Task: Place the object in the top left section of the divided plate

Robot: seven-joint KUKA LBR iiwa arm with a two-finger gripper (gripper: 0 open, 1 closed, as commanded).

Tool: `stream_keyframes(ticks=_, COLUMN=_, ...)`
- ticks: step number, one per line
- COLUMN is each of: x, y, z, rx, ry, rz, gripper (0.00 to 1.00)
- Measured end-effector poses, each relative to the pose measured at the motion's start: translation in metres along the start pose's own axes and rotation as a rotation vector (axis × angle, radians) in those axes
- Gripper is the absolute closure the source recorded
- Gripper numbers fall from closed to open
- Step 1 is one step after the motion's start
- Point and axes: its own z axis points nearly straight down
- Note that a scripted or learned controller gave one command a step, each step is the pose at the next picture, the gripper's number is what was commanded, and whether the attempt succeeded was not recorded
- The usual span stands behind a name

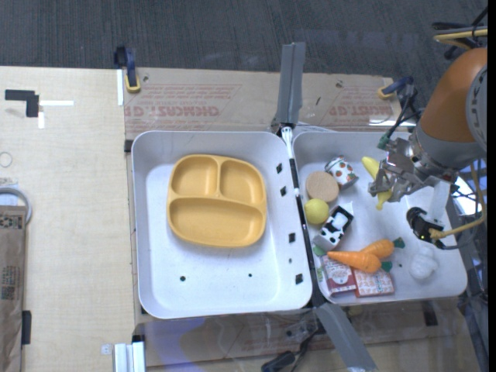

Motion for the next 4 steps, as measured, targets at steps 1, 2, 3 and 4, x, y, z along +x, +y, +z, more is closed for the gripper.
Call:
stream_keyframes(ticks=1, x=-0.034, y=-0.025, z=0.076, rx=0.001, ry=0.003, rz=-0.01, gripper=1.0)
stream_keyframes(ticks=2, x=0.068, y=-0.069, z=-0.049, rx=-0.002, ry=0.0, rz=-0.13, gripper=1.0)
stream_keyframes(ticks=3, x=0.151, y=-0.043, z=-0.087, rx=-0.002, ry=-0.002, rz=-0.302, gripper=1.0)
stream_keyframes(ticks=4, x=0.249, y=-0.024, z=-0.116, rx=-0.002, ry=-0.003, rz=-0.237, gripper=1.0)
